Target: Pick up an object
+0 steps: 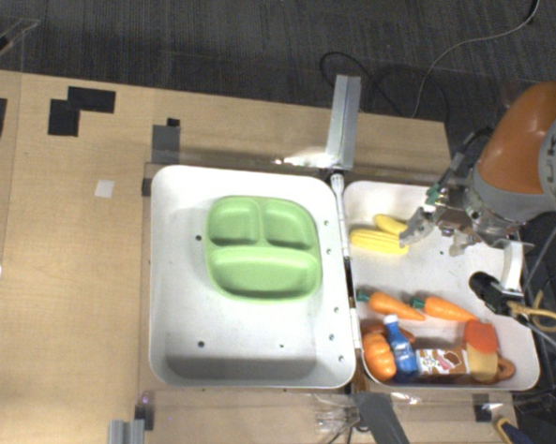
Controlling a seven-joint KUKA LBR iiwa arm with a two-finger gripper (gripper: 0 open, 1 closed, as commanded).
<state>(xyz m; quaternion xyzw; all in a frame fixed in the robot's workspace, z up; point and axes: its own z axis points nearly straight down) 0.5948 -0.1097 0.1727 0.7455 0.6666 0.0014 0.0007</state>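
Corn (378, 241) in rt bin (523, 367), hand (437, 231) just beside it w/ fingers spread, nothing held (wrist blurred).

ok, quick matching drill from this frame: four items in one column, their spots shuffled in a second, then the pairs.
Items:
1. green divided plate
2. yellow corn cobs
3. two carrots
4. bottle with blue cap

Places:
A. right bin, near edge
B. left bin, centre
C. right bin, far-left part, beside the gripper
D. right bin, middle, lying side by side

Pairs: 1-B, 2-C, 3-D, 4-A
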